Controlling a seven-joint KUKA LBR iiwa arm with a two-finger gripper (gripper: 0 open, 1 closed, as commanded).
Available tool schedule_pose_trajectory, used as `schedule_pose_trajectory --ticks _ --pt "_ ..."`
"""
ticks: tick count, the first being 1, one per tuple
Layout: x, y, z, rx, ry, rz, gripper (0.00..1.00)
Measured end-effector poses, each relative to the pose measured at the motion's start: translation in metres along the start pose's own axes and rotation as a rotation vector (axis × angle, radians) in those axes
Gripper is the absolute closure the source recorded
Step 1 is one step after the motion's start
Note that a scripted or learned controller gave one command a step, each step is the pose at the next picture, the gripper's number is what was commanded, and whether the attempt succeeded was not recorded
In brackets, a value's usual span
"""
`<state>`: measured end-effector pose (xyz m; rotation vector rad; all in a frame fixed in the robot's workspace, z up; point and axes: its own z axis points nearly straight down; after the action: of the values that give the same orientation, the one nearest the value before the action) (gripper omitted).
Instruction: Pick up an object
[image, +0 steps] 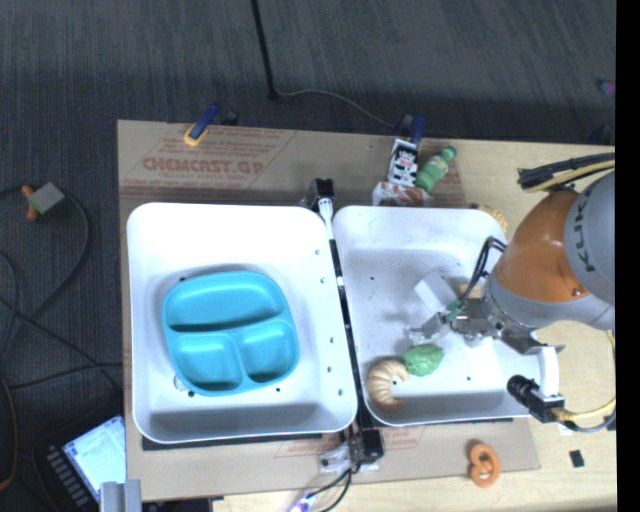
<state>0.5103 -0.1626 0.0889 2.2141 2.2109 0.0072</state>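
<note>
While poised low in the right white bin (400, 235), tool (447, 322) of unclear finger state; small green lumpy toy (424, 359) just below-left, beside tan croissant-shaped piece (384, 381), near front wall.

Green lump (424, 359), tan croissant (384, 380), right bin's front

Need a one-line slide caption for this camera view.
Grey KUKA arm's gripper in right white bin above green toy and tan croissant; blue divided tray in left bin.
</note>
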Motion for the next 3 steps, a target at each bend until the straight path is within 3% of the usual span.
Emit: schedule_pose_trajectory --ticks 1,2,3 --pt "-0.002 0.000 -0.010 -0.001 -0.003 0.002 1.00" --pt "0.041 0.047 0.001 0.005 0.002 -0.001 1.00" --pt "0.014 0.127 0.002 0.002 0.002 -0.003 1.00"
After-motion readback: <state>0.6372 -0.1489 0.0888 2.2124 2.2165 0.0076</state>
